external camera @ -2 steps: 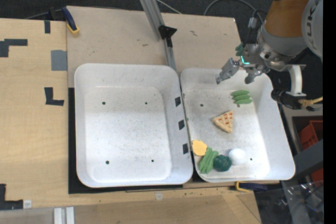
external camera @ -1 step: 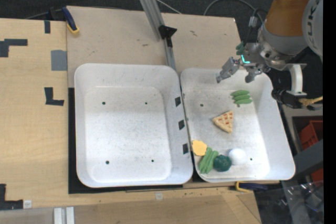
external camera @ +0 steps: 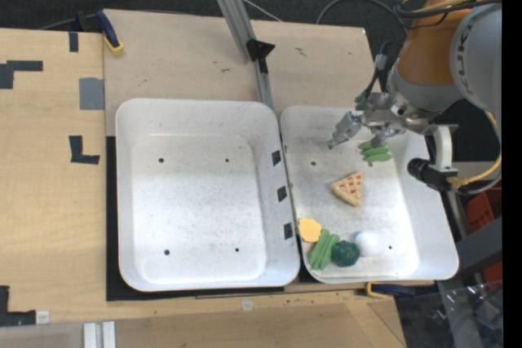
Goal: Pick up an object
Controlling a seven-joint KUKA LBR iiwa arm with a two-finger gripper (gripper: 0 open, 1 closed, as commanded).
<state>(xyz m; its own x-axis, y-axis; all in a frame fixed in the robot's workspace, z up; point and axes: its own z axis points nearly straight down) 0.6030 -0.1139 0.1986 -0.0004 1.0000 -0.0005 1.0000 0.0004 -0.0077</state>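
Gripper (external camera: 356, 132) hovers over the right bin (external camera: 424, 257), fingers spread, holding nothing, just beside a green object (external camera: 376, 151)

The wooden bench (external camera: 188, 69) is carrying two white bins. The left bin (external camera: 196, 191) and the right bin (external camera: 424, 248) are sitting side by side, touching.

Five toys (external camera: 348, 190) lie in right bin (external camera: 424, 257).
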